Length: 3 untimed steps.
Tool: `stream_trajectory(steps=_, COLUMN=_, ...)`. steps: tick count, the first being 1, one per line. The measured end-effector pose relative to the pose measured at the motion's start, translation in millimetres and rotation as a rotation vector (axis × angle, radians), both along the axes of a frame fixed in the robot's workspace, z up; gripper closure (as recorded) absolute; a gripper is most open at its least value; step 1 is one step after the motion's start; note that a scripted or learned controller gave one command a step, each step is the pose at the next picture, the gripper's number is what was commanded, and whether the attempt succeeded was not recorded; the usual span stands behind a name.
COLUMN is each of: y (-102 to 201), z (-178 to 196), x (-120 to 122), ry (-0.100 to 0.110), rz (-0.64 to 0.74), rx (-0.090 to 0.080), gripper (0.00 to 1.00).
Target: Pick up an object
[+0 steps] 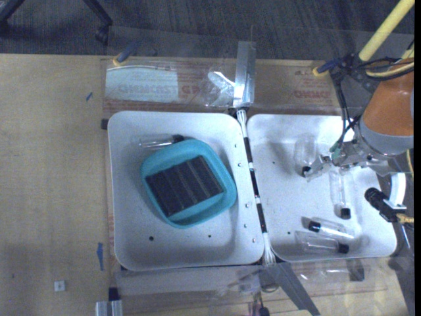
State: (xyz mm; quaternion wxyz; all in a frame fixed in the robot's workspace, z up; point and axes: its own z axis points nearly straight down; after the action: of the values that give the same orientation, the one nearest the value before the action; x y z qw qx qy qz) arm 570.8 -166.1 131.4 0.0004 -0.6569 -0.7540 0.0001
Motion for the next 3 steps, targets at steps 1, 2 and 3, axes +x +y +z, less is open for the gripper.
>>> stream_trajectory(steps=1, y=31.3, z=-43.2, x=61.9, ry=-0.009, rz=0.029, rx=-0.003, gripper=0.00)
stream_trajectory(steps=2, y=-4.5, z=-43.3, x=33.4, ry=-0.005, rz=0.016, rx=-0.002, gripper=0.00)
stream_trajectory(steps=3, y=38.9, z=-43.0, x=53.4, ry=-0.010, rz=0.051, rx=-0.002, gripper=0.00)
